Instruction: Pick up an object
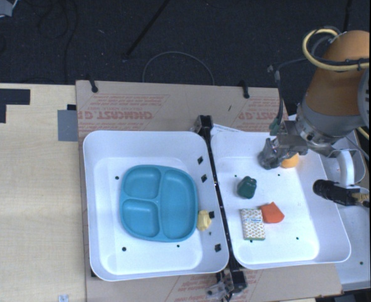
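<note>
My gripper (270, 158) hangs low over the far part of the right bin (311, 244), with the arm coming in from the right. A small orange-yellow object (291, 162) lies right beside it on its right side, partly hidden by the wrist; whether the two touch I cannot tell. Nearer the middle of that bin sits a dark green object (247, 186). In front of it lie an orange-red piece (273, 213) and a small patterned packet (252, 224) side by side.
The left bin (103, 168) holds a blue divided plate (159, 202) and a small yellow object (204, 220) by the plate's right edge, against the black divider (211, 175) between the bins. Cardboard lies under both bins.
</note>
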